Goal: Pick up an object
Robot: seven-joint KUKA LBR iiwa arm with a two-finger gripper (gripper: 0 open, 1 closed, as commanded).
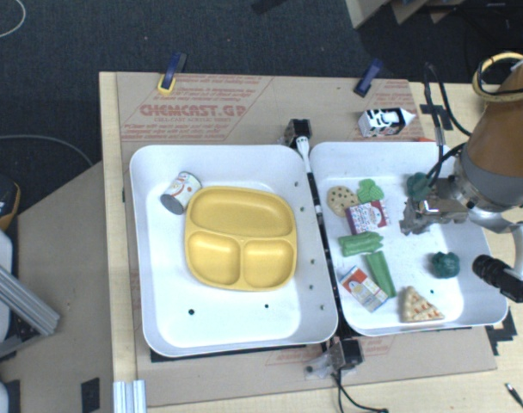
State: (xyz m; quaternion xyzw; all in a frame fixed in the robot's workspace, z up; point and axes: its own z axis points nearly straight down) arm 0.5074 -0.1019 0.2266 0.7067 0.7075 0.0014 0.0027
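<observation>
The right bin holds several small toy foods: a cookie, a light green leafy piece, a maroon packet, a green pod, a dark green cucumber, a red and white carton, a pizza slice and a dark green broccoli piece. My gripper hangs over the right half of this bin, right of the maroon packet and above the broccoli piece. Another green piece lies just behind it. I see nothing held.
The left bin carries a yellow divided plate and a small tipped cup at its back left. A black and white object lies on the cardboard behind the right bin. Clamps sit between the bins.
</observation>
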